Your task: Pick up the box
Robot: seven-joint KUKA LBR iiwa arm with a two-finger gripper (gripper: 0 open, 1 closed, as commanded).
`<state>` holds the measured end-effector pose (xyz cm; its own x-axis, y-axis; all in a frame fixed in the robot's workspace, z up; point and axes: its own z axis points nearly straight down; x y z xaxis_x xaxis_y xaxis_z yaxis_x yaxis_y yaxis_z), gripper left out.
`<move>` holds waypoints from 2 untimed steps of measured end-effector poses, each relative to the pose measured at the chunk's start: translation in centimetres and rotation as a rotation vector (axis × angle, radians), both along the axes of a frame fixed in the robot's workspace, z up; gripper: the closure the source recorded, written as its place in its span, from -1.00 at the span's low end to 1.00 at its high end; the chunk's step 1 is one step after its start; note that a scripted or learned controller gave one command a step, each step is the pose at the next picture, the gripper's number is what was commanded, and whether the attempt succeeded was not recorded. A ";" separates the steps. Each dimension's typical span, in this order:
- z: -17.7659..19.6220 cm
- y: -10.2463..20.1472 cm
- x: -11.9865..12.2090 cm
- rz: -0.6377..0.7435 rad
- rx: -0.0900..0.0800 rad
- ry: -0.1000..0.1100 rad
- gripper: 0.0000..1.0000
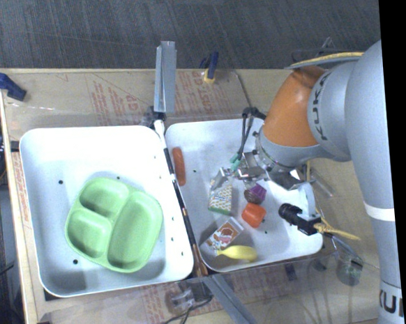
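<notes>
Box (220, 199) lay in right bin (293, 245), just left of purple toy (256, 193). Looked light, stiff cardboard; best pinched across narrow sides. Gripper (240, 167) hovered just beyond it.

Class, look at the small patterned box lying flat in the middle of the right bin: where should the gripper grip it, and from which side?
Probably from above, jaws across the two long edges of the patterned box. It lies flat, so only its edges offer grip. The gripper hangs just up and right; the purple item crowds the right edge.
</notes>
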<state>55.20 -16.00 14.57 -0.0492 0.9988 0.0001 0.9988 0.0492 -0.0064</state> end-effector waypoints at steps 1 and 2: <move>-5.5 0.3 -1.2 0.002 0.000 -0.001 -1.00; -4.5 0.3 -1.2 0.007 -0.001 0.002 1.00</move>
